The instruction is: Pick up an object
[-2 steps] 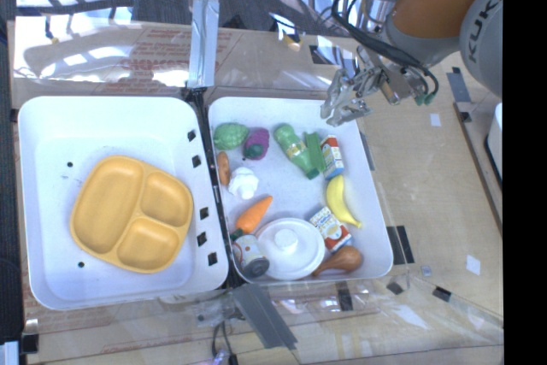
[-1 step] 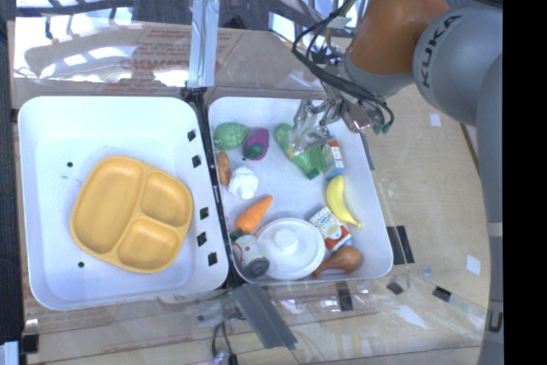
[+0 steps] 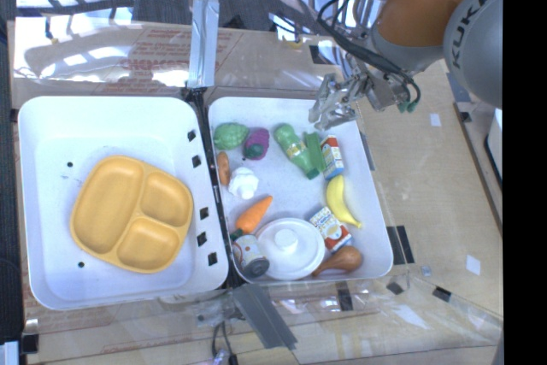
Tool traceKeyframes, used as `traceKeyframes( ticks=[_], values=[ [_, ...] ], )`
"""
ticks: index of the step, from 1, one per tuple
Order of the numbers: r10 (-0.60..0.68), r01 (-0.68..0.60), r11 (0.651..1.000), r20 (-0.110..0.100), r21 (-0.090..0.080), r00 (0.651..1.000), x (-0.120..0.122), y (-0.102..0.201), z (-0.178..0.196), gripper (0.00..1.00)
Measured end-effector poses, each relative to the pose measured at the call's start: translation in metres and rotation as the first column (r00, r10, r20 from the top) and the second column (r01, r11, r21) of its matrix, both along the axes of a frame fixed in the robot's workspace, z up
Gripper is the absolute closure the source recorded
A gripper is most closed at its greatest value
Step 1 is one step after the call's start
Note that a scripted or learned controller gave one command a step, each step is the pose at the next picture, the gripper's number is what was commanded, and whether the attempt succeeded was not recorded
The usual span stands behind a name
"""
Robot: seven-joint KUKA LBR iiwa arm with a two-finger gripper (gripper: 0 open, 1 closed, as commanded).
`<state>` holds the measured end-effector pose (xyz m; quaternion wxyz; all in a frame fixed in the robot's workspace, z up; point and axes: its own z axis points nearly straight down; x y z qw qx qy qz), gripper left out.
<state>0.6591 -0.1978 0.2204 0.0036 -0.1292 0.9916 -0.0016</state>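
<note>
The metal claw (image 3: 329, 108), whose grip state I cannot tell, hovers at the right white bin's (image 3: 376, 209) far rim; the small red-capped bottle (image 3: 332, 156) lies just below it, long axis running away from it.

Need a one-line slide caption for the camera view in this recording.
KUKA arm's gripper hovers over the right bin's far edge above toy food; a yellow divided plate lies in the left bin.

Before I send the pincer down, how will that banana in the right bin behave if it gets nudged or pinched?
The banana looks like smooth toy plastic, so probably stiff, light and a bit slippery. Its curved body lies flat, so a nudge would likely spin or slide it rather than roll it. It lies close to the bin wall and the small carton, so it may jam there.
</note>
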Motion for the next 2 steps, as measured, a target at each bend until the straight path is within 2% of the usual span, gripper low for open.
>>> traceKeyframes(
  ticks=[1,2],
  values=[
    [0.005,-0.005,1.0,0.003,0.0,1.0,0.001,0.002,0.011,1.0],
    [0.138,-0.138,0.99,-0.007,0.002,0.99,-0.001,-0.01,-0.013,1.0]
  ],
)
